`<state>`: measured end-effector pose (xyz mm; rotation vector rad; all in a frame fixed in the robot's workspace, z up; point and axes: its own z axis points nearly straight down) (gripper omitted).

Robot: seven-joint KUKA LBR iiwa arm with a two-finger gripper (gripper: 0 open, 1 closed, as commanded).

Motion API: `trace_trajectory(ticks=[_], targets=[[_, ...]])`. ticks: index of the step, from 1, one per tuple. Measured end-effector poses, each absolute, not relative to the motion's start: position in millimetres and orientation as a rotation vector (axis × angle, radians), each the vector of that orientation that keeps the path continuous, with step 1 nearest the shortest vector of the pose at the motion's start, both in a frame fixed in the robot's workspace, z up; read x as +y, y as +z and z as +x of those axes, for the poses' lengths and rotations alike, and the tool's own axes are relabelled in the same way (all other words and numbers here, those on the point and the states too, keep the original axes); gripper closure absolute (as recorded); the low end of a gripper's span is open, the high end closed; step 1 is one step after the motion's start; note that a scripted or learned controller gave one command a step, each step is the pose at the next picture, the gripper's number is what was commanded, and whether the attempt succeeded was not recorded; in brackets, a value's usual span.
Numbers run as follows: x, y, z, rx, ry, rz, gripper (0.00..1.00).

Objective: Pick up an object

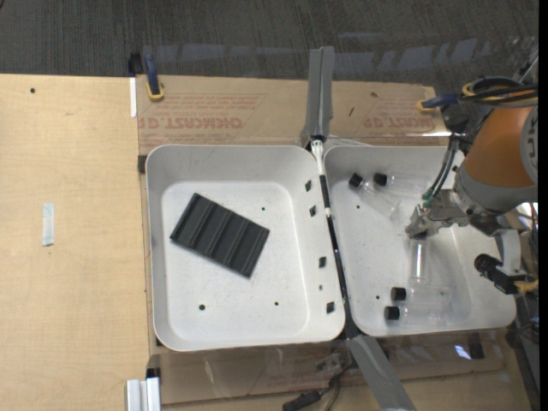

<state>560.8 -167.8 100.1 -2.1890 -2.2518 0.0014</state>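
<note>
Wooden table (68, 229) carries the left bin (163, 315) with a dark ribbed panel (220, 235), then the right bin (368, 324), where a clear tube (417, 262), long axis up-down, lies just under the jaws (419, 228); their opening I cannot tell.

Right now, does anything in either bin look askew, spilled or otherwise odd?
Nothing looks spilled or damaged. The dark ribbed panel lies at a slant in the left bin; small clear, black-capped pieces lie scattered in the right bin.
</note>
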Motion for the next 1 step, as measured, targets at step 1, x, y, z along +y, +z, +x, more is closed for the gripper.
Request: trace_trajectory(ticks=[1], targets=[[-82.4,190.7,572.1,-2.199,0.003,-2.242,1.0]])
